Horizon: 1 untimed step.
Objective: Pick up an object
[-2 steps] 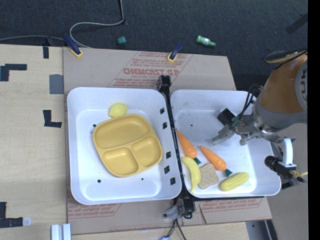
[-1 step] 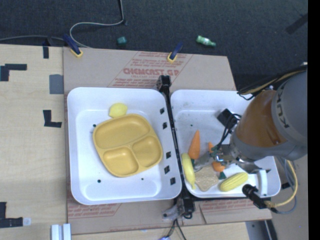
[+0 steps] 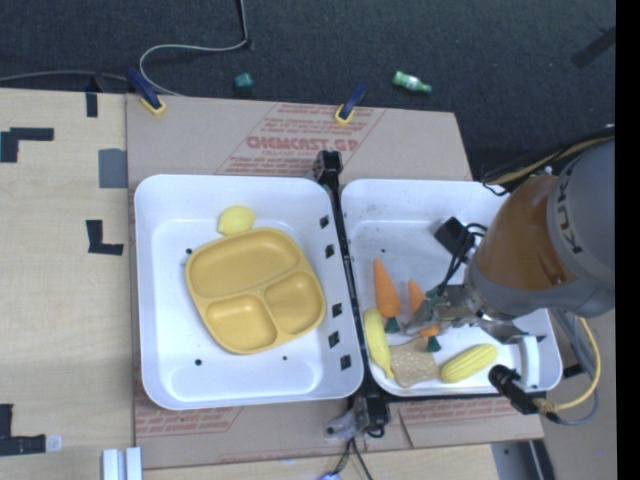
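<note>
The reach into the right bin (image 3: 452,218) is judged under way. The gripper (image 3: 432,313) is lowered beside a small carrot (image 3: 416,296), with corn (image 3: 467,363) at five o'clock; whether it is spread cannot be told. A centred descent is needed next.
</note>
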### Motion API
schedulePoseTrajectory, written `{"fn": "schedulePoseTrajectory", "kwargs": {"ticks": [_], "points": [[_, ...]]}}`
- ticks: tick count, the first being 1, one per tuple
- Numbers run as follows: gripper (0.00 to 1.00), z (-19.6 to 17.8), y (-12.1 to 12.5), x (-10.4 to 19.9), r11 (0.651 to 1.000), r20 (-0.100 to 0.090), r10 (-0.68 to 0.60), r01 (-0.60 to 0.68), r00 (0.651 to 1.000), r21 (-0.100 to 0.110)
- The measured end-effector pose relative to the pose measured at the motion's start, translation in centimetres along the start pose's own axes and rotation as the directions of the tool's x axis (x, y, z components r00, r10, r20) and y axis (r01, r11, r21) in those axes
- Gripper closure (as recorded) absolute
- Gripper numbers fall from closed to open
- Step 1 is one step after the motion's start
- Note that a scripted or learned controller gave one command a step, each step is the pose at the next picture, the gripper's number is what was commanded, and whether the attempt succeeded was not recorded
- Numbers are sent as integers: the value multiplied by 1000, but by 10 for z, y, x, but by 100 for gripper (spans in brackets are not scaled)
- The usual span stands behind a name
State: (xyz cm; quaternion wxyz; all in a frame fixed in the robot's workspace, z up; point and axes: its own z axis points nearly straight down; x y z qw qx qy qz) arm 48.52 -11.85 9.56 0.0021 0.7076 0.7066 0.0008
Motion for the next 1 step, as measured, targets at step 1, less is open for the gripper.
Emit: {"fn": "schedulePoseTrajectory", "kwargs": {"ticks": [1], "points": [[100,-89,26,91,1000,-3,-4,4,1000,5]]}}
